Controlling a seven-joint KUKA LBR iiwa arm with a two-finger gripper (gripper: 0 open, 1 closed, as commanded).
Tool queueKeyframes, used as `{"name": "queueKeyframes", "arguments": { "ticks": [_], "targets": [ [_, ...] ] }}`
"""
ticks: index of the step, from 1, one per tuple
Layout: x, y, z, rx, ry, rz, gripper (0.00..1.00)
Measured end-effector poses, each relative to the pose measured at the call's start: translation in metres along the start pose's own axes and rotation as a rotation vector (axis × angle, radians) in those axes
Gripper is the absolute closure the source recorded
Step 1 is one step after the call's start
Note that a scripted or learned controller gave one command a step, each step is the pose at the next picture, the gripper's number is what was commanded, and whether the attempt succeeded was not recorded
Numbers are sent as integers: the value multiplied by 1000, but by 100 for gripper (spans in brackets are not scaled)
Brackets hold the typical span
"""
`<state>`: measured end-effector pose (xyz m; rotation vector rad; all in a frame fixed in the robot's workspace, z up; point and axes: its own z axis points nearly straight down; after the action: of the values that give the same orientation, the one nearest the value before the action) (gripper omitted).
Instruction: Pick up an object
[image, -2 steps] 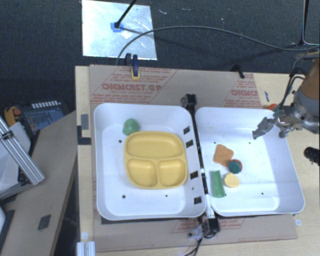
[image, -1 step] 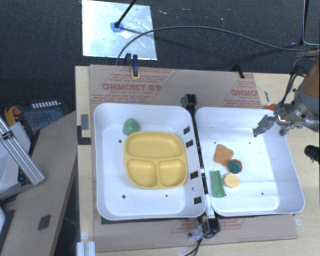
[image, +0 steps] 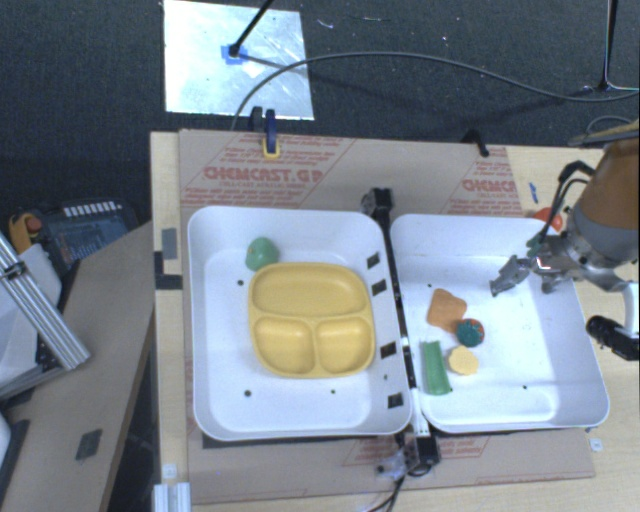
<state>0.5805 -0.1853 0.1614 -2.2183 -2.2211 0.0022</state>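
In the right bin (image: 560, 390), several small objects lie left of centre: an orange wedge (image: 445, 308), a teal and red ball (image: 470, 331), a yellow disc (image: 462, 361) and a green stick (image: 435, 367). My gripper (image: 523, 281) hangs over the upper right part of this bin. It is open, with nothing between its fingers. It sits up and to the right of the orange wedge, apart from it.
The left bin (image: 215, 300) holds a yellow divided tray (image: 311, 318) and a green ball (image: 262, 252) by the tray's top left corner. A black divider (image: 390, 290) runs between the bins. Cables cross the dark floor behind the bench.
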Motion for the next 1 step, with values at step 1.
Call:
{"name": "queueKeyframes", "arguments": {
  "ticks": [1],
  "targets": [
    [8, -1, 60, 0, 1, -1, 0]
  ]
}}
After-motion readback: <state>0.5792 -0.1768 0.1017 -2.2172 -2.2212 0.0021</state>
